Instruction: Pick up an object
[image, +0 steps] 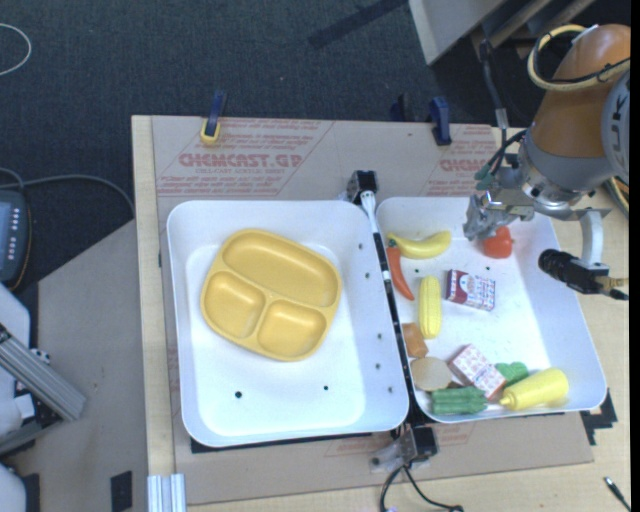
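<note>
Gripper (487, 225) sits at approx 1 o'clock of the right bin (575, 330), w/ a red-orange object (499, 243) just below and touching or nearly so. Can't tell how far the claw is spread or whether it grips anything (the wrist hides that). Banana (422, 244) lies at its 9 o'clock. Yellow divided plate (269, 293) rests in the left bin (190, 300).
</note>
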